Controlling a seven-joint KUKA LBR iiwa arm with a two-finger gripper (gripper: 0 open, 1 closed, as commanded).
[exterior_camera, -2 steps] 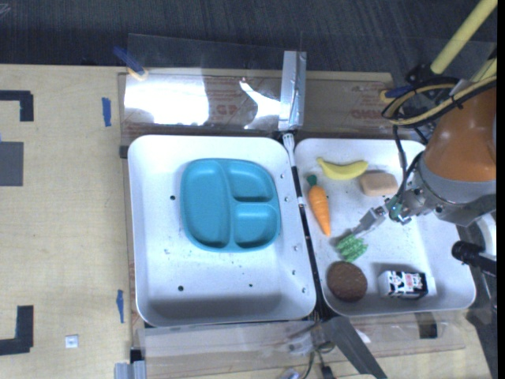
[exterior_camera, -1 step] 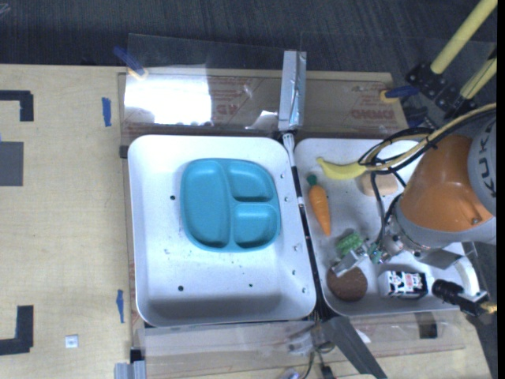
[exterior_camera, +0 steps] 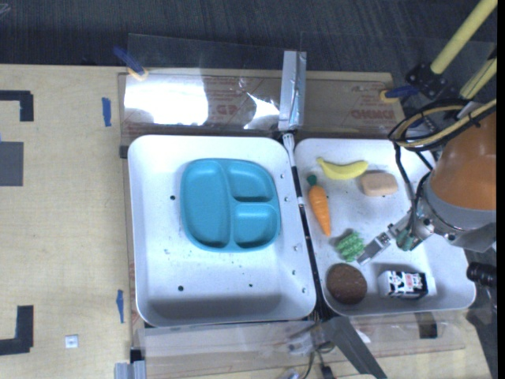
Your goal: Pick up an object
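Observation:
The right bin point(exterior_camera: 450, 290) holds a yellow banana point(exterior_camera: 344, 168), a tan bread roll point(exterior_camera: 379, 183), an orange carrot point(exterior_camera: 319, 208), a green leafy vegetable point(exterior_camera: 349, 245), a brown round object point(exterior_camera: 346, 283) and a small black-and-white carton point(exterior_camera: 406, 283). My gripper point(exterior_camera: 369, 249) hangs low over the middle of this bin. Its tip is right beside the green vegetable's right edge, above the brown round object and left of the carton. I see nothing held in it.
The left bin point(exterior_camera: 158, 275) bears a blue divided plate point(exterior_camera: 230, 204). The grey arm with its orange band point(exterior_camera: 469, 176) covers the right bin's right side, with cables above it. A clear upright divider point(exterior_camera: 290, 93) stands behind the bins.

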